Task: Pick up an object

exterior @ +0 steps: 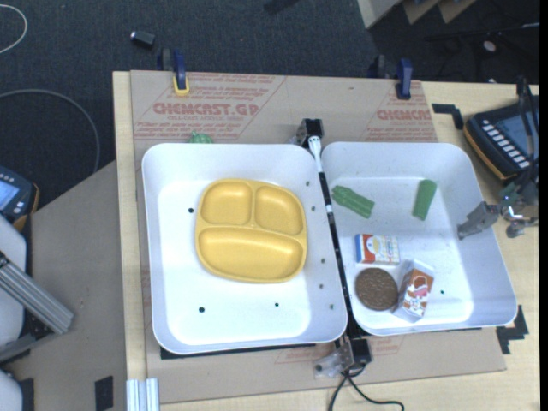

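The right bin (458, 165) holds several small objects. A green block (353, 200) lies near its left wall and a second green block (424, 199) stands further right. A small white carton with red and blue print (378, 249) lies mid-bin. Below it sit a round brown cookie (377, 288) and a red and white carton (416, 294), touching each other. My gripper (492, 217) reaches in over the right rim of this bin, right of all the objects and apart from them, with nothing seen in it.
The left bin (171, 255) holds a yellow divided plate (252, 230). A black strip (324, 195) runs along the seam between the bins. Blue clamps (179, 69) hold the cardboard base at the back. A black and yellow device (505, 139) lies at the far right.
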Controlling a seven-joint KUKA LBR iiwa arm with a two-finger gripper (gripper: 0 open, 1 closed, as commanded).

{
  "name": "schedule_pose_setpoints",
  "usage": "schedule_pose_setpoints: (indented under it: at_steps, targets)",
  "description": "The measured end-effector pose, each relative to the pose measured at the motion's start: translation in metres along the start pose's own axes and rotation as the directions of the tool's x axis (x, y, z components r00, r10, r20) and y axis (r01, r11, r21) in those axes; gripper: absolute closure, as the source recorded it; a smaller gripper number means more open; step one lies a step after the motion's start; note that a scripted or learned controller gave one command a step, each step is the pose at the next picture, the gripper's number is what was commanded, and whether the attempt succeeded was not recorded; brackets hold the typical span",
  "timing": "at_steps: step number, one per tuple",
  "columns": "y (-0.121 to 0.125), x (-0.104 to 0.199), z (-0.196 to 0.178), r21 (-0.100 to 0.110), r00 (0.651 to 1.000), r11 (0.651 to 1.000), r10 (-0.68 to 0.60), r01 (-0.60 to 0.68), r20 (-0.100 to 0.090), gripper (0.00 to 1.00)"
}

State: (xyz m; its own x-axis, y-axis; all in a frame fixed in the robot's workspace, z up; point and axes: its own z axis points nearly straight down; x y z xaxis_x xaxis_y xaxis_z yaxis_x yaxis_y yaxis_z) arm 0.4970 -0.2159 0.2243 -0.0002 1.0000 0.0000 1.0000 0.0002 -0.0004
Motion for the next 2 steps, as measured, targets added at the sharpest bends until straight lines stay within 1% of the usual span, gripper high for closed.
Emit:
schedule_pose_setpoints:
  at_steps: [1, 2]
  targets:
    - [-0.015, -0.004, 0.128, -0.001, 1.0, 1.0, -0.004, 0.004, -0.005, 0.0]
    - [0.056, 0.047, 0.14, -0.006, 1.0, 1.0, -0.009, 0.009, -0.001, 0.0]
